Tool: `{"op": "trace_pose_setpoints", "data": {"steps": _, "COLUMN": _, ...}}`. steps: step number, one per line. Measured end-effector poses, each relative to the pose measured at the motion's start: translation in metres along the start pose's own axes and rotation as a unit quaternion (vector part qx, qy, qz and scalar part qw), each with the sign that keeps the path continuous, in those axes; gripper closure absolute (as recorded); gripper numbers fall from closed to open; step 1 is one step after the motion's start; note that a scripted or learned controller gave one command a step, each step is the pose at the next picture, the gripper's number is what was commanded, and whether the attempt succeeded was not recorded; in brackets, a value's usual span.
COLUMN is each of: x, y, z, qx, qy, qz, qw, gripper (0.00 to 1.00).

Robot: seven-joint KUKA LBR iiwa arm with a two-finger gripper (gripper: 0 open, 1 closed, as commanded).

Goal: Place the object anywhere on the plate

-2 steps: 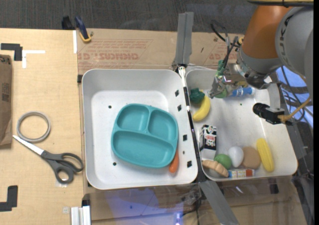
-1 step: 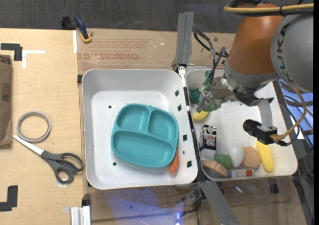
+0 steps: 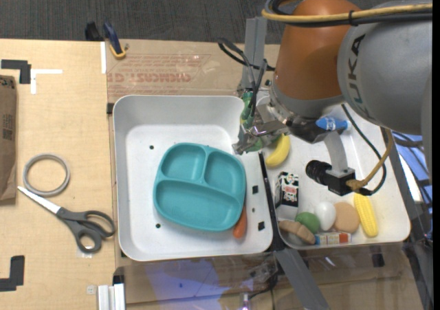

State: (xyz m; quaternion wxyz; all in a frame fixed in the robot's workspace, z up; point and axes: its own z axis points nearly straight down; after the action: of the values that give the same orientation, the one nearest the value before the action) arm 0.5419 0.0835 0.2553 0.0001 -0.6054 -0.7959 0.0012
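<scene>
Teal plastic marks the plate [image 3: 201, 188], a three-compartment tray lying flat in the left bin [image 3: 130, 164] of the two white bins. You see the grey arm [image 3: 385, 61], with its orange band [image 3: 313, 47], reaching in from the right. Its gripper [image 3: 249, 138] hangs over the divide between the bins, just past the plate's far right corner. Whether its jaws are parted or closed you cannot tell, since cables and the wrist crowd that spot.

Just right of the gripper, in the right bin [image 3: 392, 233], lies a yellow banana [image 3: 278, 150]; whether the gripper touches it you cannot tell. Nearer in the same bin you find a black-and-white milk carton [image 3: 289, 188], a green item [image 3: 307, 221], a white egg [image 3: 324, 215], a tan rounded piece [image 3: 346, 218] and a corn cob [image 3: 366, 214], all close together along the near wall.

An orange carrot [image 3: 240, 226] lies in the left bin, touching the plate's near right edge.

On the wooden bench to the left, well apart from the bins, rest a tape roll [image 3: 47, 173] and grey-handled scissors [image 3: 72, 219].
</scene>
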Motion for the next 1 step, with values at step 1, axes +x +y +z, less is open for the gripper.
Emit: {"op": "trace_pose_setpoints", "data": {"steps": 1, "x": 0.0362, "y": -0.0234, "z": -0.0126, "qx": 0.000, "qy": 0.000, "qz": -0.076, "qw": 0.9971, "gripper": 1.00}}
